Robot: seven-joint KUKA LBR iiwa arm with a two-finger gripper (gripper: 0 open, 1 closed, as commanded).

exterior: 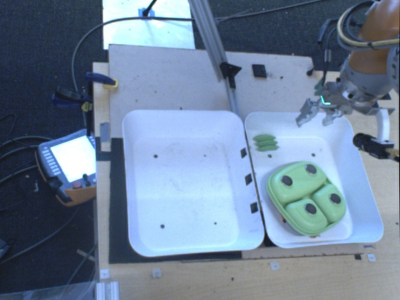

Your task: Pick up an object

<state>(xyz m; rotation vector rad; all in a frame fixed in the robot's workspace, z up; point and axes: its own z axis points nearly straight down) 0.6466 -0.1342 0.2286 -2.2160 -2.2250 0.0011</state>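
On the bench, the right bin [369, 220] holds a green object [306, 197], end effector [317, 115] above.

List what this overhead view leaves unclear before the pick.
- Pincer: small and blurred over the right bin's far rim; finger spacing unreadable.
- Arm: cut off by the top and right edges.
- Small green object: too small to identify.
- Large green lobed object: underside hidden by its own body.
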